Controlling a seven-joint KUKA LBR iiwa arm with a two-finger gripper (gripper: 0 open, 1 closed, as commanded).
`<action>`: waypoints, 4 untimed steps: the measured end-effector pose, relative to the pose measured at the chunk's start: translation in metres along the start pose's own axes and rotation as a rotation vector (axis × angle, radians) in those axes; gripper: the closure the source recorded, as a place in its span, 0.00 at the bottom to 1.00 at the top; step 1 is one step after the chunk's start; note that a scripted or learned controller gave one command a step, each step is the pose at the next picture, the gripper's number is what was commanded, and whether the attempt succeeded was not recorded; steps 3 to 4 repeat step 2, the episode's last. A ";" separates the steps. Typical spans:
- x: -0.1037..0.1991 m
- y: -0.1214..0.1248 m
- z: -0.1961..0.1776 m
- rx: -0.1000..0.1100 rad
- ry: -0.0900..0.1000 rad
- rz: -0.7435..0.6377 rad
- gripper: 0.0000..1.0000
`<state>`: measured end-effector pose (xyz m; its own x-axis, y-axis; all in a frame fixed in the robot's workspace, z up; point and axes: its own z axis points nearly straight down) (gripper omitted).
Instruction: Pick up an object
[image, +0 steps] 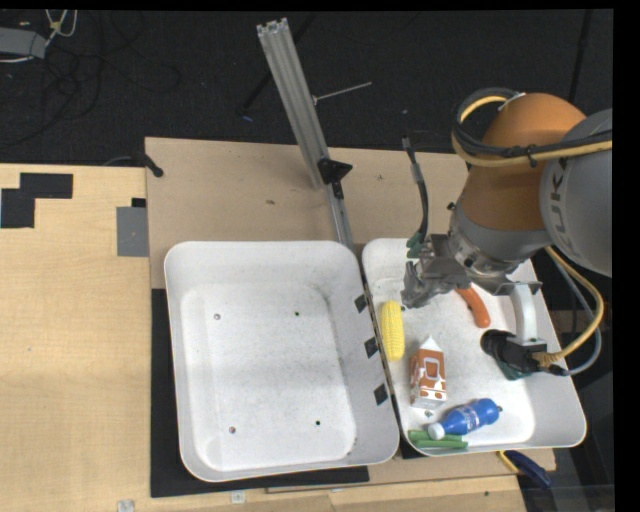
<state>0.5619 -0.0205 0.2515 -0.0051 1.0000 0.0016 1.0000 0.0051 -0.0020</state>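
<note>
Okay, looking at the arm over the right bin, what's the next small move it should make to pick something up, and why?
Probably a short drop toward the yellow corn. The gripper sits in the right bin just above and beside the corn, which looks the nearest item. The orange carrot lies on its other side, while the carton and blue bottle are farther along the bin.

The bench (230, 190), tan board over a black mat (160, 400), carries two shallow white bins side by side: the left bin (265, 455) and the right bin (560, 420), rims touching.
</note>
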 end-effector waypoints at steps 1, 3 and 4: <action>0.051 0.017 0.017 0.002 0.000 0.001 1.00; 0.099 0.042 0.009 -0.001 -0.002 0.001 1.00; 0.099 0.042 0.009 -0.001 -0.002 0.001 1.00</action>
